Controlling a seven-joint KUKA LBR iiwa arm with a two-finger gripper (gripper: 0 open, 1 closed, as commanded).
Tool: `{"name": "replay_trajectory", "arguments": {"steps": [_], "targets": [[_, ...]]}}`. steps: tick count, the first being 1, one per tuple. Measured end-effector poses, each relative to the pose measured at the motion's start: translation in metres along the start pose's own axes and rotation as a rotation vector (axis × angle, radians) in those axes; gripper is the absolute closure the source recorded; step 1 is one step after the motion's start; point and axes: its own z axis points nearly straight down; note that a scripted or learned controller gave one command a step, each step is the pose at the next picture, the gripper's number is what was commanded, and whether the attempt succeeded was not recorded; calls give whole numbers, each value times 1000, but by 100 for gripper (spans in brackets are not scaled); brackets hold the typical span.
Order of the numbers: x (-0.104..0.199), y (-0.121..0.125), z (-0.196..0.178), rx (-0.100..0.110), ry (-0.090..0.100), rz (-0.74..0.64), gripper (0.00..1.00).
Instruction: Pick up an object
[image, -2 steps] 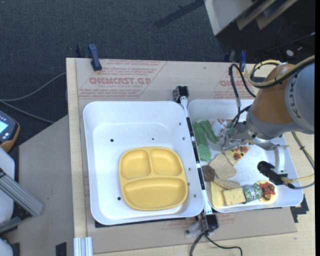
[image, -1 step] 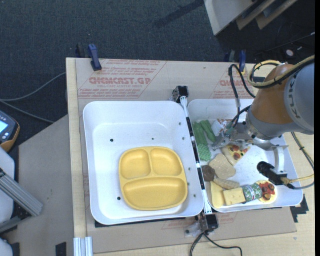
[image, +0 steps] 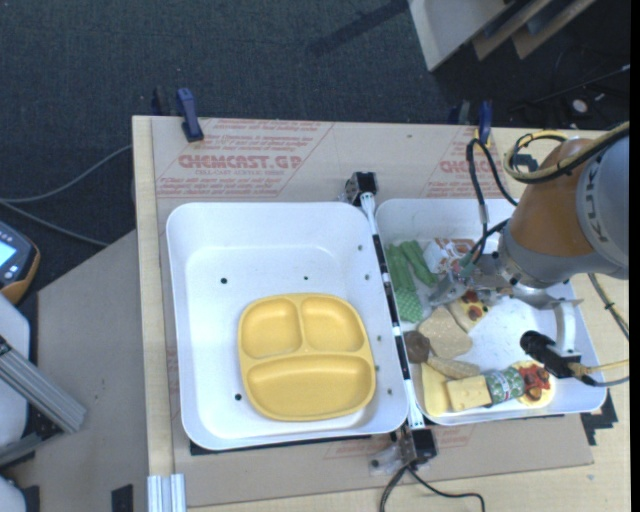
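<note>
Camera view's got your arm (image: 560, 215) over the right bin (image: 590, 400), beside the yellow plate (image: 305, 355); gripper grip, can't tell.

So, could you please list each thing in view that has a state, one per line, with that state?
Yellow divided plate: upright in the left bin, compartments bare.
Right bin: holds a jumble of small items.
Green item: lying along the right bin's left side.
Tan flat piece: lying flat among the jumble.
Arm: reaching down over the right bin.
Gripper: low among the items.
</note>
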Motion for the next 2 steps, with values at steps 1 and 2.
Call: {"name": "replay_trajectory", "arguments": {"steps": [1,2], "targets": [[-2,1,-12,-5,-6,2,100],[41,8,-102,-1,-1,-4,100]]}}
